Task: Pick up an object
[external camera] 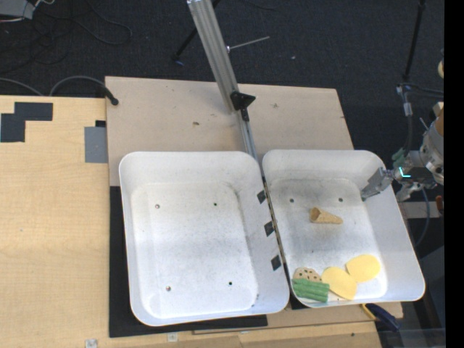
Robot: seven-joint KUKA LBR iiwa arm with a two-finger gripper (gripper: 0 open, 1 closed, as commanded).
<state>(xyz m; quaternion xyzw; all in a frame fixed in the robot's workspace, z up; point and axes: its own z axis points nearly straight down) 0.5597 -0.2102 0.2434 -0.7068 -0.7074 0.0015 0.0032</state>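
The right bin [380, 216] holds a tan wedge-shaped piece [325, 216] near its middle. At its front edge lie two yellow round pieces [363, 267] [340, 282], a green ridged piece [312, 290] and a small brown spotted piece [307, 274], all crowded together. My gripper [377, 182] hangs over the right bin's far right rim, up and to the right of the tan wedge and well apart from it. Nothing shows in its grasp. The arm's wrist [429, 158] sits at the right edge of the view.
The left bin [138, 194] stands beside the right one, with black clips [267, 227] along their shared wall. A slanted aluminium bar [217, 56] rises behind the bins. Pale wooden bench [51, 216] lies to the left.
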